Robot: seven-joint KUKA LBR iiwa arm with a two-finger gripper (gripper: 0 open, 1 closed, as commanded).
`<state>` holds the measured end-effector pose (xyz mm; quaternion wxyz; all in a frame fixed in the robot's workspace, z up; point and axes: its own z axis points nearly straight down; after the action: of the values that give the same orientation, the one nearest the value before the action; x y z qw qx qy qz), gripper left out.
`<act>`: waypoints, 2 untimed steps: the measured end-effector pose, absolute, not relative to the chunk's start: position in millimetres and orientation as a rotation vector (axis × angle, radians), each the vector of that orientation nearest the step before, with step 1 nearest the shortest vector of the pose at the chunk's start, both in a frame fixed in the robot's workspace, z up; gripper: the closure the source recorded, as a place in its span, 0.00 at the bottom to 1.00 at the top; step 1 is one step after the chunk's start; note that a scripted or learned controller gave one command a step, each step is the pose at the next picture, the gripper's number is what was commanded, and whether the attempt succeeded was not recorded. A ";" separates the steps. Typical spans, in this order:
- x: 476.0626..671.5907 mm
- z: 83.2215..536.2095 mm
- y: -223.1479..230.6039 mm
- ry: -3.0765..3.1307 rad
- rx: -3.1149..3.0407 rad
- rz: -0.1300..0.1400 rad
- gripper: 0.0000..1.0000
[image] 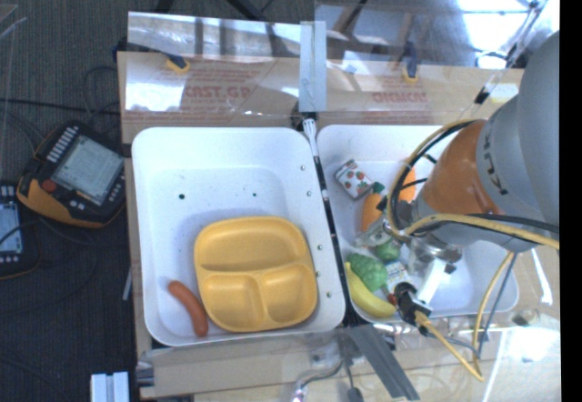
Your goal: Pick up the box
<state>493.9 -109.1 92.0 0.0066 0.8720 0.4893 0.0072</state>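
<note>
While the arm point(509, 173) hovers, box point(354, 179) lies apart.

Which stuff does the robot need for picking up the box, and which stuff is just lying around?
Needed for the job:
- small white cardboard box with red and green print, in the right bin
- grey arm's gripper, low over the right bin

Just lying about:
- yellow plastic divided tray, left bin
- reddish-brown sausage, left bin
- orange carrot
- yellow banana
- green vegetable
</note>
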 end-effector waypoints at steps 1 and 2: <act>490.6 92.6 -101.1 1.131 2.911 0.030 0.00; 488.1 101.3 -102.0 1.128 2.917 0.019 1.00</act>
<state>488.1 -102.0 101.3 0.0069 0.9326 0.3608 0.0059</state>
